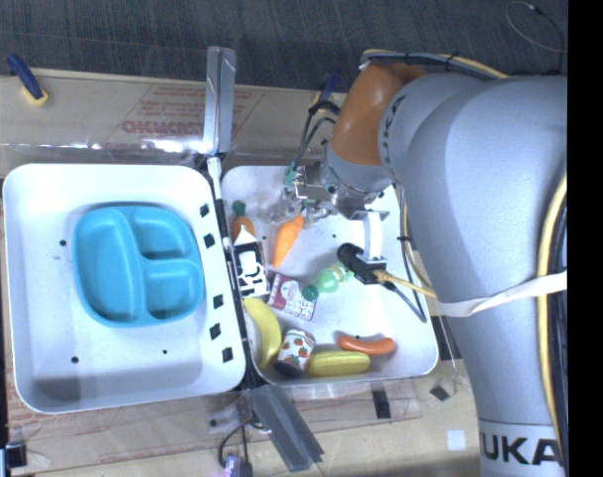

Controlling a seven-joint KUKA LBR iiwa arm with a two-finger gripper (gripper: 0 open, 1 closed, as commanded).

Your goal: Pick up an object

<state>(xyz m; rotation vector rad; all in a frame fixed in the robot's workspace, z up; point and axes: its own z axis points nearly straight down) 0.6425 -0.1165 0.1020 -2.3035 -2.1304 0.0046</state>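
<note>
Right bin (420,358) is sitting crowded w/ toys; carrot (287,239) is lying mid-bin, tip under the gripper (303,195). Can't tell gripper state. Risk: grab is glancing off, nudging neighbours, since it's hanging off-centre.

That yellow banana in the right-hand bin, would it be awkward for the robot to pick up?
Probably somewhat. The banana looks like smooth moulded plastic, so likely stiff, light and a bit slippery. Its curved, rounded body may rock or pivot if pushed. It lies against the bin wall beside a small can, leaving the hand little room.
</note>
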